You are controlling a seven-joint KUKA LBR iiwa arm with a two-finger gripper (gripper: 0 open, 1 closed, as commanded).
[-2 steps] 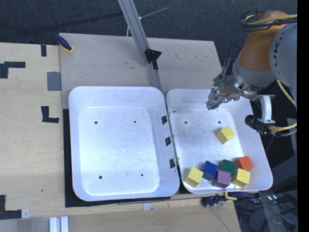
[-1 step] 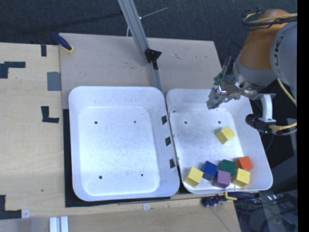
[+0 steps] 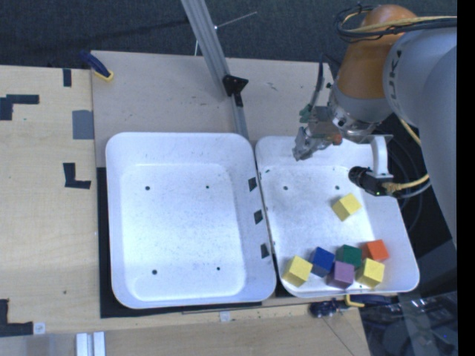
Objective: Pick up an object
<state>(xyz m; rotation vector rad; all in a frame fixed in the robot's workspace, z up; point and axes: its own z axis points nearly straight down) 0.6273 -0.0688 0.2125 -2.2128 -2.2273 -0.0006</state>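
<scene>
Arm: the grey KUKA arm reaches in from the right, its gripper (image 3: 306,150) hanging over the far edge of the right bin (image 3: 297,199), near that bin's far left corner.
Grip state: nothing lies between the tips; whether they are spread or closed cannot be told from this slant.
Nearest target: a lone yellow cube (image 3: 345,207) sits apart from the others, towards the middle of the right bin and nearer its right edge, with bare floor all round it.
Cluster: along the near edge of the same bin lie a second yellow cube (image 3: 298,270), a blue cube (image 3: 323,260), a purple cube (image 3: 343,273), a green cube (image 3: 348,256), a third yellow cube (image 3: 372,272) and an orange cube (image 3: 376,250), packed close, several touching.
Left bin (image 3: 178,221): it carries no cubes.
Step in hand: judged as the approach, before any descent.
Doing it well: the lone yellow cube looks the safest choice, since the tips can straddle it without nudging neighbours; centre over it, line the jaws with two flat faces, then go straight down.
Risk: the crowded near edge leaves little room for the tips, and the bin wall may block one side.
</scene>
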